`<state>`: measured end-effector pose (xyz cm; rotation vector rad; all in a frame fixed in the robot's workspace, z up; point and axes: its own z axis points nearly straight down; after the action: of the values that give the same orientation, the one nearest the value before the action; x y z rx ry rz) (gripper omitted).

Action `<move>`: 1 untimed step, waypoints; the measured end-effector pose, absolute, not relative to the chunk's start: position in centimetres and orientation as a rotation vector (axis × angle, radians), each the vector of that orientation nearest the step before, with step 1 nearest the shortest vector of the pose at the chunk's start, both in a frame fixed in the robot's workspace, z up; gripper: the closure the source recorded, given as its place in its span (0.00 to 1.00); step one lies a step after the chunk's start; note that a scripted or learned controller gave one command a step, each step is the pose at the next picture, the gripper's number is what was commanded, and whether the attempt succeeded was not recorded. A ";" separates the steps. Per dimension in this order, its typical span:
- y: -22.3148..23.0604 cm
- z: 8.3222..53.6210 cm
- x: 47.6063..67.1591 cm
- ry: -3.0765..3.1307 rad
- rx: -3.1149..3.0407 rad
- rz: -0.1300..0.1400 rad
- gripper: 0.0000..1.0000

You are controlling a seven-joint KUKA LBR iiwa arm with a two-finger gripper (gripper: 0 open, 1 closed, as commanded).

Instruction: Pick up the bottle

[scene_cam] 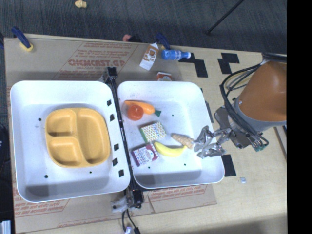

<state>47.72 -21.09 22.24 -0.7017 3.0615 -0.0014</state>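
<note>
Camera view, looking down at a slant on both bins. I read the bottle (174,55) as the small blue-bodied item lying on its side on the worktop (253,199), beyond the far rim of the right bin (210,130) and next to a small carton (149,56); it lies outside either bin, so a reach past the far wall would, in my judgement, be called for. The claw (207,145) hangs low over the right bin's near-right part, its metal fingers (204,135) appearing spread with nothing between them, just beside the tip of a pale cone-shaped toy (183,140) and well apart from the bottle. The arm (265,94), with its orange band, enters from the right, which explains why the claw sits over that bin's right wall. Within the right bin lie a yellow banana (169,149), an orange carrot-like toy (139,109), a patterned green packet (152,130) and a pink-and-white packet (144,155), loosely clustered toward the middle and left. The left bin (19,130) carries a yellow divided tray (78,136), set flat near its centre. The two bins touch along a black clamp strip and rest on printed cardboard, held by blue clips at the far edge. Beyond the worktop is dark carpet bearing a small yellow object (80,4).
</note>
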 end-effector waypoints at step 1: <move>-21.1 19.7 48.8 2.997 -0.951 0.002 1.00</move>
<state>48.79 -21.06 19.70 -0.9509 2.9972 0.0022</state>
